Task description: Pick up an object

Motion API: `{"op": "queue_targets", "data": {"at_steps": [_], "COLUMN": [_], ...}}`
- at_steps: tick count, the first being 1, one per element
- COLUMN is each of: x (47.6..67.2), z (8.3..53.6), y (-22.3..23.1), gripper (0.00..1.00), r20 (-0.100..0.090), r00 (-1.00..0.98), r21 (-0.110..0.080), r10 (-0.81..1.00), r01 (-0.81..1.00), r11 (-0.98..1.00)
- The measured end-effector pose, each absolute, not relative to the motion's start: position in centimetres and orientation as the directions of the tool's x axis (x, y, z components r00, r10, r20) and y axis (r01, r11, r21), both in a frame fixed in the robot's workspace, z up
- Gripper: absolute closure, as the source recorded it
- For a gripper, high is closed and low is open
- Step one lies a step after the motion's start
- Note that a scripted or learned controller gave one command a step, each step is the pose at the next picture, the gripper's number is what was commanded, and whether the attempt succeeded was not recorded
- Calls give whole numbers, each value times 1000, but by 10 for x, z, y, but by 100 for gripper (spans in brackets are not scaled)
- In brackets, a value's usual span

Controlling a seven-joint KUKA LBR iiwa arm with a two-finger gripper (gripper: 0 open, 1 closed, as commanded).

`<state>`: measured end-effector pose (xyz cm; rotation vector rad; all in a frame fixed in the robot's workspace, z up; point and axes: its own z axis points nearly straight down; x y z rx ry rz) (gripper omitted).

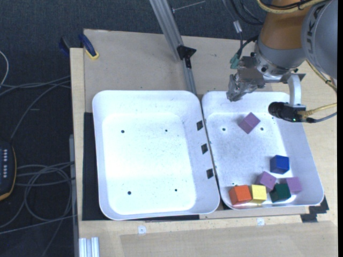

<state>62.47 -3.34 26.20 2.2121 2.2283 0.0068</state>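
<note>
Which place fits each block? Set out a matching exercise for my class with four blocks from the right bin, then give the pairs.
Things:
1. orange block
2. blue block
3. yellow block
4. lone purple block

Places:
A. alone, in the bin's far half
B. between the orange and green blocks
C. leftmost in the near row
D. just beyond the near cluster, near the right wall

Pairs: 1-C, 2-D, 3-B, 4-A

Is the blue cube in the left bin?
No, the blue cube sits in the right bin, near its right wall.
</note>
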Motion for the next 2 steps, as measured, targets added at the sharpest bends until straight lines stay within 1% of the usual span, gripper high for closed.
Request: {"op": "queue_targets", "data": {"at_steps": [1,2], "x": [626,627], "z": [252,251], "y": [15,75], "gripper": [100,100], "r20": [2,2], "r00": [-6,-7], "r21": [-2,1], "r10": [1000,1000], "r01": [1000,1000], "r11": [6,7]}}
